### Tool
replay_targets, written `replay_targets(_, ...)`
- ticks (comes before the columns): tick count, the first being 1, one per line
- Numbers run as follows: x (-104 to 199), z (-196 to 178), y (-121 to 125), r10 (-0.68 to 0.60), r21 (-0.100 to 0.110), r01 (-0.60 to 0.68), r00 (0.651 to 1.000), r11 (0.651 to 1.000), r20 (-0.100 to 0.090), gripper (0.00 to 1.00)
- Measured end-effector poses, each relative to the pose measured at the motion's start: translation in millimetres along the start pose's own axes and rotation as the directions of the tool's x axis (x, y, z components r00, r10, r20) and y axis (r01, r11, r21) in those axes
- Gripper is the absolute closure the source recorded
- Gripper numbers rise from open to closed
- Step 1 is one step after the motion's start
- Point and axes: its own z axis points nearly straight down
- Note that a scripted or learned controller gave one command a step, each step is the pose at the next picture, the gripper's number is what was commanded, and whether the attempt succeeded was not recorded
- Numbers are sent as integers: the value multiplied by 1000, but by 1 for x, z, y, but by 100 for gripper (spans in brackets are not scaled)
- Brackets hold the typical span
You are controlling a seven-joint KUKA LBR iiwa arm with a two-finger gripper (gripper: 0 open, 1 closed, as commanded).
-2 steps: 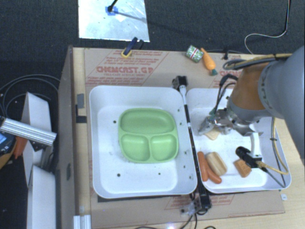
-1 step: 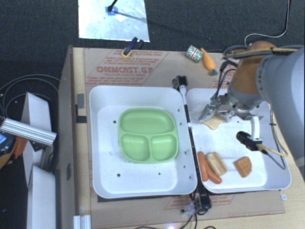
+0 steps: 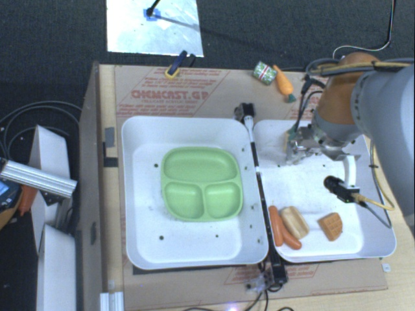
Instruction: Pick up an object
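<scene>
Hot dog (image 3: 289, 226) sits at the near-left corner of the right bin (image 3: 376, 238), waffle piece (image 3: 330, 226) just beside it. The end effector (image 3: 298, 145) hovers over that bin's far-left end, well apart from both; can't tell its finger state. Risk, I'd guess: it closes on bare bin floor, or clips the divider (image 3: 257, 173) between bins.

One fixed cam, high above the bench (image 3: 194, 86), looks down at a slant, w/ both white bins (image 3: 139, 173) mid-frame.
</scene>
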Motion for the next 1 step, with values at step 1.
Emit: replay_targets(1, -55, -36, -31, 6, -7, -6, 1000, 1000, 4, 100)
